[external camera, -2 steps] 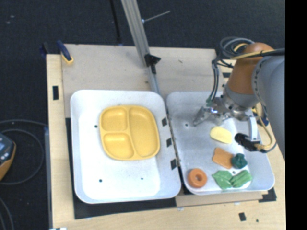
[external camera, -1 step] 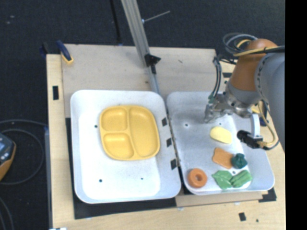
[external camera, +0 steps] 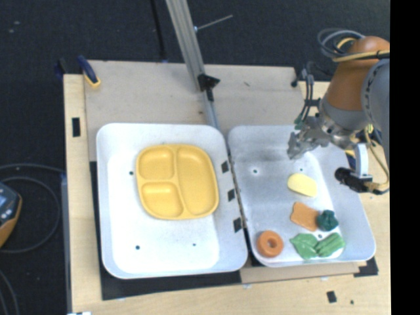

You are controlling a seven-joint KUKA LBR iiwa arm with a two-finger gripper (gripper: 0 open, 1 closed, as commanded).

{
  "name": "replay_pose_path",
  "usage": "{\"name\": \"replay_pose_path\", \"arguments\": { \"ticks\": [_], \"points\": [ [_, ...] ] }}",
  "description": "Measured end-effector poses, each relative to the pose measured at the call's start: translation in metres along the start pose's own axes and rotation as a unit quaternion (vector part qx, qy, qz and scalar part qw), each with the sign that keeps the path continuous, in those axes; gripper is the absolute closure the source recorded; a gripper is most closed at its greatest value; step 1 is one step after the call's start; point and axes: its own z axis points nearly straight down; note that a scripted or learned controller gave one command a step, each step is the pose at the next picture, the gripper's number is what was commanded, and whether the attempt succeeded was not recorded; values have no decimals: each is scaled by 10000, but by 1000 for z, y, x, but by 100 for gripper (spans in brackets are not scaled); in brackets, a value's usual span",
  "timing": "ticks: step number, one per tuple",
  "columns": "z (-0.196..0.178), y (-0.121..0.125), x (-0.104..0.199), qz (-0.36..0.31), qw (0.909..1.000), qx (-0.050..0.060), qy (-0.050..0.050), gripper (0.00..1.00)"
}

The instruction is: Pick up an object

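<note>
- Table (external camera: 151, 94) of pale wood is seen carrying two shallow white bins side by side.
- Left bin (external camera: 118, 241) holds a yellow divided plate (external camera: 177, 180).
- Right bin (external camera: 262, 156) holds the candidates, grouped toward its near right part: a pale yellow piece (external camera: 302, 185), an orange wedge (external camera: 303, 216), a dark green lump (external camera: 327, 220), a green leafy piece (external camera: 317, 245) and an orange ring (external camera: 270, 243).
- Gripper (external camera: 300, 143) is hung over the far right part of that bin, just beyond the pale yellow piece; whether its jaws are spread or pressed together cannot be told.
- The pale yellow piece is judged the best target, being nearest and apart from its neighbours; a straight descent centred over it is advised.
</note>
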Motion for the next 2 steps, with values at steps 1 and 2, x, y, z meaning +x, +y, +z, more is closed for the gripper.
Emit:
{"name": "replay_pose_path", "arguments": {
  "ticks": [1,2],
  "points": [
    [-55,2,-2,-25,10000,-10,-4,100],
    [-51,-20,49,-43,10000,30,7,100]
  ]
}}
